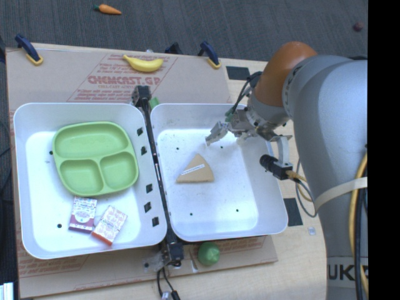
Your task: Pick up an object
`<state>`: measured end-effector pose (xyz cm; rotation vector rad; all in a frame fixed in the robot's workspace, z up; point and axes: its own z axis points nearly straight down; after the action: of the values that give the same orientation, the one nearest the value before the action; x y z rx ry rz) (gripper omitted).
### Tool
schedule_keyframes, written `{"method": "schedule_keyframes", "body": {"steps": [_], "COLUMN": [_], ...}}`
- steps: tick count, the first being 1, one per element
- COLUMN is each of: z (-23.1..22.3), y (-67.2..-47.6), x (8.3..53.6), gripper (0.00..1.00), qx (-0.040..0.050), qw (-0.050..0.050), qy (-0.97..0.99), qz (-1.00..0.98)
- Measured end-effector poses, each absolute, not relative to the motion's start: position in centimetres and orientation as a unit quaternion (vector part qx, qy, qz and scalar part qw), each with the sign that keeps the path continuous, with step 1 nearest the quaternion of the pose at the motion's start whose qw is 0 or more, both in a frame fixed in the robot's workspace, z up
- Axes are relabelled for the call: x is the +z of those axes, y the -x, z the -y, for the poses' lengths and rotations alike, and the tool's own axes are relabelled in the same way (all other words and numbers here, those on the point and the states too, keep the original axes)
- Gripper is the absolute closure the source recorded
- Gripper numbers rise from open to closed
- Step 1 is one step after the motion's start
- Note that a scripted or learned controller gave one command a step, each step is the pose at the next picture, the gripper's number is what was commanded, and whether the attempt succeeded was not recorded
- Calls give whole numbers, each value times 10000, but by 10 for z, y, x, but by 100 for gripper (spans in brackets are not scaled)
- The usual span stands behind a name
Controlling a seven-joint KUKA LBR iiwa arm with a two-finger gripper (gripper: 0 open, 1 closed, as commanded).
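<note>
A wedge (195, 170) lies in the right bin (262, 211); a tray (95, 157) and two packets (97, 219) in the left bin (28, 174)

Grey arm (331, 136), orange wrist band (281, 74), yellow cable (361, 186).

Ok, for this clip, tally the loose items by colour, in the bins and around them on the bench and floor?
Green: 2, the divided plastic plate and the round ball.
Yellow: 1, the banana.
Tan: 1, the triangular wedge.
Red-and-white: 2, the darker packet and the lighter packet.
Orange: 1, the carrot on the floor.
Total: 7
</note>
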<state>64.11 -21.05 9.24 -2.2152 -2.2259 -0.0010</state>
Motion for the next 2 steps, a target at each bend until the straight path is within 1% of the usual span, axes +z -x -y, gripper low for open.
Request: {"method": "schedule_keyframes", "body": {"steps": [1, 2], "z": [198, 211], "y": [-557, -635], "x": [94, 92], "gripper": [0, 0], "qx": [15, -1], "qw": [16, 5], "qy": [7047, 7055], "qz": [7095, 7087]}}
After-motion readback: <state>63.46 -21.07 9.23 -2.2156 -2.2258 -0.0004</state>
